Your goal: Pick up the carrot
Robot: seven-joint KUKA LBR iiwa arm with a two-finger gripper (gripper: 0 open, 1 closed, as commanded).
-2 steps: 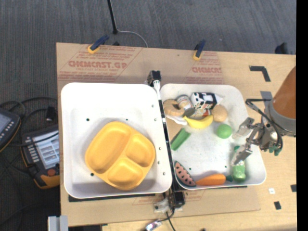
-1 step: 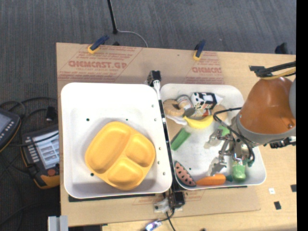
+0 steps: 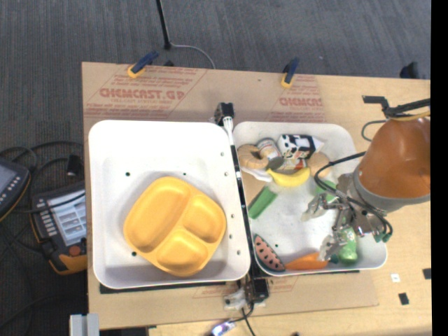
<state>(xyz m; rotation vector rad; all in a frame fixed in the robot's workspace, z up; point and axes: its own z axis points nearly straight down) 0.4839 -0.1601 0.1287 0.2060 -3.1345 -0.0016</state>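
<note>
Carrot (image 3: 306,262) first: it lies flat along the near edge of the right bin (image 3: 344,136), an orange stub pointing left toward the watermelon slice (image 3: 269,253) and touching nothing metal that can be seen. Going by size, the bench (image 3: 63,152) carries two white bins side by side. The left bin (image 3: 112,145) holds a yellow divided plate (image 3: 175,224), sitting slightly turned near its front. Over the right bin hangs the arm (image 3: 397,161), its orange band filling the bin's far right side, with black cables looping around it. Below the band the gripper (image 3: 341,238) reaches down toward the bin's near right corner, just above and right of the carrot — its fingers are lost in clutter, so their spread cannot be told. A green object (image 3: 346,250) sits under it. Further back lie a banana (image 3: 290,177), a green stick-shaped piece (image 3: 263,201), a doughnut (image 3: 253,157) and a black-and-white toy (image 3: 297,144).
</note>
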